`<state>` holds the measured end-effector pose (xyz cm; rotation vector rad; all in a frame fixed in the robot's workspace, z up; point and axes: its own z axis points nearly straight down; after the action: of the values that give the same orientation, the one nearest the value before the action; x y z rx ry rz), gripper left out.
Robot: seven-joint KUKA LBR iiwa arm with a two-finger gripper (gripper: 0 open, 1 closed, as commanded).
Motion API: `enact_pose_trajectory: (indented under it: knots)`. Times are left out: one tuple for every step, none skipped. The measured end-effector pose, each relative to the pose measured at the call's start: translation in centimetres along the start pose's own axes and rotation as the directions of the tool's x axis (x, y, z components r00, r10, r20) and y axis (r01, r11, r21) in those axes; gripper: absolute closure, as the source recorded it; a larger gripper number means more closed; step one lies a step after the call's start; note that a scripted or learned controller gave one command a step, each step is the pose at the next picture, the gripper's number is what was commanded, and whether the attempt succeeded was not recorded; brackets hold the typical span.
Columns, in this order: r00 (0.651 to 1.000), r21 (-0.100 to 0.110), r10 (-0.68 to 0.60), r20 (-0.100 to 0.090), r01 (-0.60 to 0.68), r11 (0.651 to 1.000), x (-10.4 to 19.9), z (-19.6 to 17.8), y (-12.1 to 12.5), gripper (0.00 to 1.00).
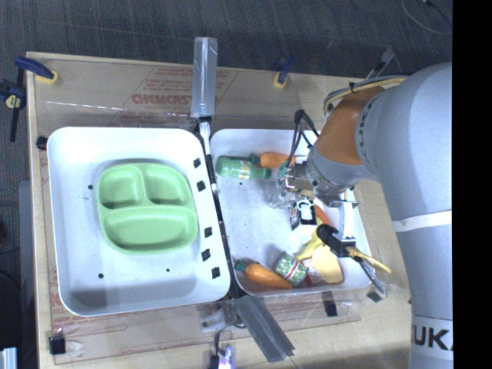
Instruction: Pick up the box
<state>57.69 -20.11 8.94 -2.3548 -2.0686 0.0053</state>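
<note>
Box (290,268), small and green-labelled, lies at the near edge of the right bin (254,214), wedged between carrot (260,275) and banana (323,261). I judge it light, stiff cardboard; I'd pinch its short sides. Gripper (296,198) hangs mid-bin; its jaws I cannot tell.
</note>
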Motion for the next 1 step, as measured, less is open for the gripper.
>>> enact_pose_trajectory:
  knots:
    - [0.809,0.000,-0.588,0.001,0.588,0.809,-0.01,0.12,-2.22,1.00]
